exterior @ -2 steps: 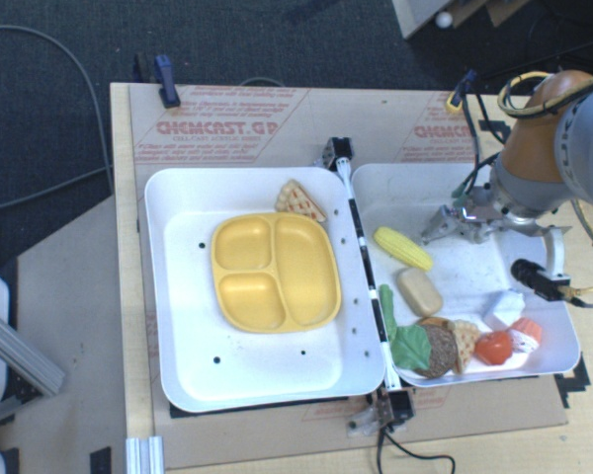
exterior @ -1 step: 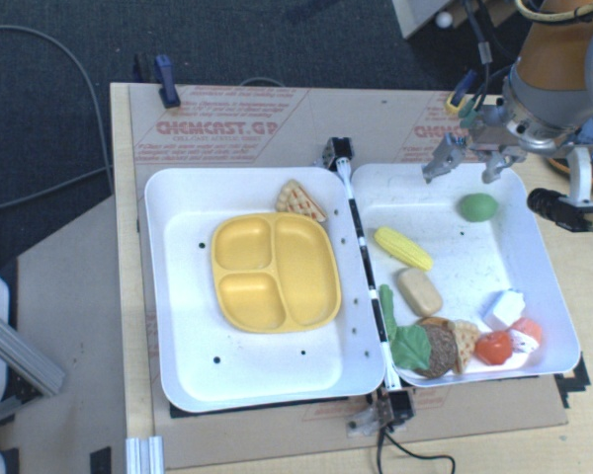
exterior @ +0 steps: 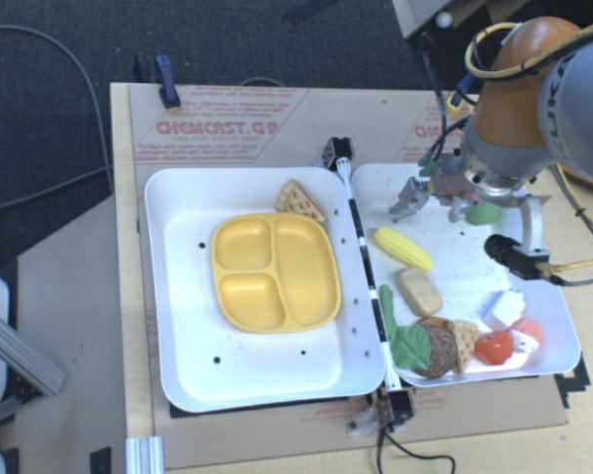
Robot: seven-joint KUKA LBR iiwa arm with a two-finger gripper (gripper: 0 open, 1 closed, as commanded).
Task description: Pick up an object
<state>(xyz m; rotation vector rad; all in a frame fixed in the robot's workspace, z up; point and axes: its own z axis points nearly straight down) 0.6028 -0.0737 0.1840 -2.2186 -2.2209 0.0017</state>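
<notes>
— Where is the corn [exterior: 403, 248]?
— In the right bin [exterior: 563, 349], near its left wall, just above a tan block [exterior: 419, 290]. Its long axis runs diagonally, one end toward the upper left, the other toward the lower right.
— And the gripper [exterior: 412, 201]?
— Above and beside the corn, in the bin's far part, apart from it. Whether it's released or clenched, I can't tell.
— The left bin [exterior: 173, 294]?
— A yellow tray [exterior: 275, 271], with a waffle [exterior: 299, 202] at its top edge.
</notes>
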